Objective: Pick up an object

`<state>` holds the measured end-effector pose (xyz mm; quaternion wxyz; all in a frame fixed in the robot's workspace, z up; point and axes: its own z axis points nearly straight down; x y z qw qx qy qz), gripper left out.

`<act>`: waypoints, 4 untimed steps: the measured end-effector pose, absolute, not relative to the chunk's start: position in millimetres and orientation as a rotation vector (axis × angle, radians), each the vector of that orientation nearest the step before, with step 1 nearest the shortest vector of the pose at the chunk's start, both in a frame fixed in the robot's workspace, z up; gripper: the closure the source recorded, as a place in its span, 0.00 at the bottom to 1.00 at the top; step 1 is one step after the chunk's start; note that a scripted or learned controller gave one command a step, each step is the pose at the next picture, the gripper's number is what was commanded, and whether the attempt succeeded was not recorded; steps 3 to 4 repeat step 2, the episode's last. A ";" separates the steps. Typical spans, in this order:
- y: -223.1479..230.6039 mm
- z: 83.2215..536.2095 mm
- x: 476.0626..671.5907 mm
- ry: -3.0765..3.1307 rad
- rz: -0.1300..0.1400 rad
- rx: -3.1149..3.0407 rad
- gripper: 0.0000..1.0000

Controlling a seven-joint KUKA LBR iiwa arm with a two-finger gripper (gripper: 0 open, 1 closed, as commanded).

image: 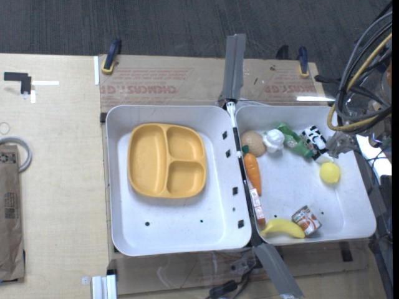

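I read the arm at the right edge of the frame, its cabled wrist hanging over the upper right corner of the right bin (pixel 349 226). The claw (pixel 340 146) sits just above and right of the yellow ball (pixel 330 173), but it is too tangled in cables and shadow for me to judge its state; I cannot tell, and I see nothing held in it.

The yellow ball is the nearest candidate, lying free on the bin floor at right of centre. I judge it light and smooth, likely to roll away from a glancing touch, so I would come straight down and close across its widest part.

The right bin holds the rest of the clutter: a carrot (pixel 251 172) along the left wall, a brown potato-like lump (pixel 253 142) above it, a white crumpled thing (pixel 273 139) and a green item (pixel 293 140) beside that, a small black-and-white toy (pixel 313 138) near the claw, and a banana (pixel 283 228) with a small red-and-white can (pixel 307 220) at the lower edge. The carrot and banana look stiff and easy to pinch across their width.

The left bin (pixel 124 226) holds a yellow divided plate (pixel 167 161), its three compartments empty. Both bins rest on the pale surface (pixel 56 136).
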<state>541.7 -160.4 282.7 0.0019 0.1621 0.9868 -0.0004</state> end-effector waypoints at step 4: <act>-67.9 273.9 647.9 3.131 0.000 0.178 1.00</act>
